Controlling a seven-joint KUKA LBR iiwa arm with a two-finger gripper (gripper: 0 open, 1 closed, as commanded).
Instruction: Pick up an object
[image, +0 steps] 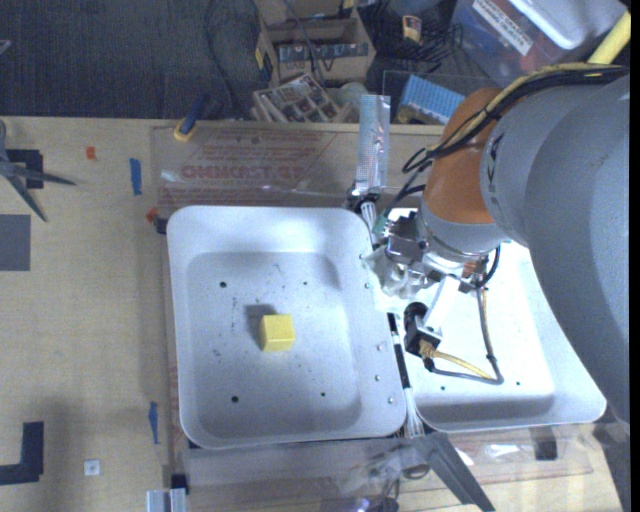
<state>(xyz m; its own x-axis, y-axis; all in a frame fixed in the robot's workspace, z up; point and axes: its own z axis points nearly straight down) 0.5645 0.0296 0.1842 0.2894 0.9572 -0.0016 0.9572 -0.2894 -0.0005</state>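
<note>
Block: we see a small yellow block (278, 332) lying alone near the middle of the left bin (200, 240).
Arm: we see the big grey arm (560, 190) over the right bin (560, 400).
Claw: the gripper (405, 272) hangs by the wall between both bins; how it stands, we cannot tell.

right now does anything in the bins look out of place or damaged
Nothing stands out. The yellow block sits flat in the left bin, whose floor carries a few dark specks. The arm's wrist hangs over the seam between it and the right bin.
</note>
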